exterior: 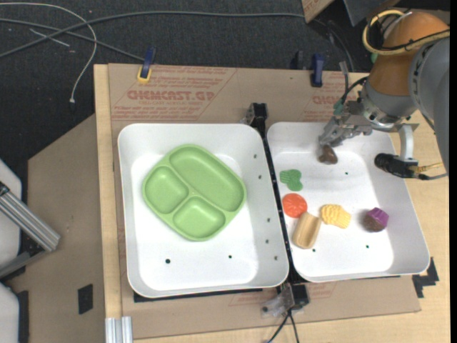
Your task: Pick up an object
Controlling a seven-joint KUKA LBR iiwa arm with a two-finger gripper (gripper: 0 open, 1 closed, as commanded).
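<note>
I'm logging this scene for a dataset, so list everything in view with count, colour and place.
bins: two, white, side by side on the bench
divided plate: one, light green, left bin
leaf-shaped piece: one, green, right bin
round piece: one, orange-red, right bin
tan piece: one, right bin, near front
yellow piece: one, right bin
purple piece: one, right bin
brown piece: one, right bin, at the end effector
clamps: two, blue, board's far edge
end effector: one, grey, over right bin

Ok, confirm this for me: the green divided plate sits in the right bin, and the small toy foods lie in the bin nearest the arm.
Not quite. The camera view shows the green divided plate in the left bin, not the right one. The rest holds: the small toy foods lie in the right bin, nearest the arm.
</note>
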